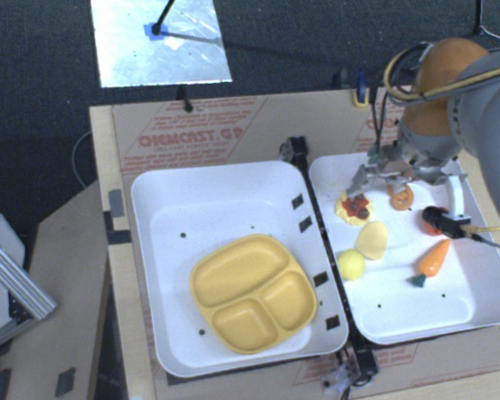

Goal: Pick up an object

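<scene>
End effector (373, 173) low in the right bin (487, 303), just above the pizza toy (354, 209); finger state indiscernible

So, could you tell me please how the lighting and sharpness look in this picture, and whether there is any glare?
In the camera view, light is even and soft over both bins; the yellow tray casts barely any shadow. The silvery sheet at the top shows bright glare. The image is slightly soft overall: the small items near the gripper blur together, while the carrot stays easy to make out.
</scene>
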